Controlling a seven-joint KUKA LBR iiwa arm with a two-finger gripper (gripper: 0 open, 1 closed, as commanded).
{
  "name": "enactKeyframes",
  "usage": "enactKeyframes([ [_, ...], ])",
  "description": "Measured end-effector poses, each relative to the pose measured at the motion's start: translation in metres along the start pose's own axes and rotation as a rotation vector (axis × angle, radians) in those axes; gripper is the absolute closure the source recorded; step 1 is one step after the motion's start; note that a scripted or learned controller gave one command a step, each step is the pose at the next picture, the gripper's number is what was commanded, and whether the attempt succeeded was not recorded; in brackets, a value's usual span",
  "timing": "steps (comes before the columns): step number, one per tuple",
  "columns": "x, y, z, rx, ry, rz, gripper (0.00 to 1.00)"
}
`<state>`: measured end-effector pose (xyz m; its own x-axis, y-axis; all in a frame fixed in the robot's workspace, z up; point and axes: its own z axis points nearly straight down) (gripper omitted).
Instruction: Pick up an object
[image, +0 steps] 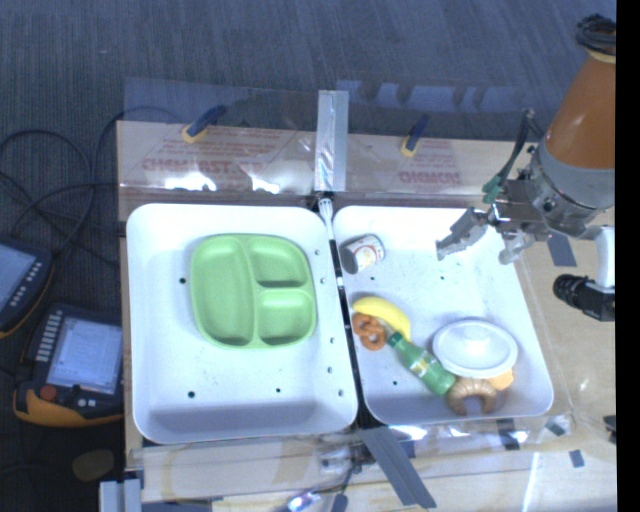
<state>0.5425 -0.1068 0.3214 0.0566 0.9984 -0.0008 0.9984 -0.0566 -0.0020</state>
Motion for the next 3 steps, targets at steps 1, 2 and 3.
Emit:
enactKeyframes([
  [1, -0.015, -0.050, 0.140, 0.002, 0.001, 0.067, 0.00],
  [2, -0.001, -0.053, 0.220, -0.015, -0.001, -0.002, 0.00],
  [3, -0.005, -0.052, 0.208, -0.021, -0.008, 0.001, 1.00],
])
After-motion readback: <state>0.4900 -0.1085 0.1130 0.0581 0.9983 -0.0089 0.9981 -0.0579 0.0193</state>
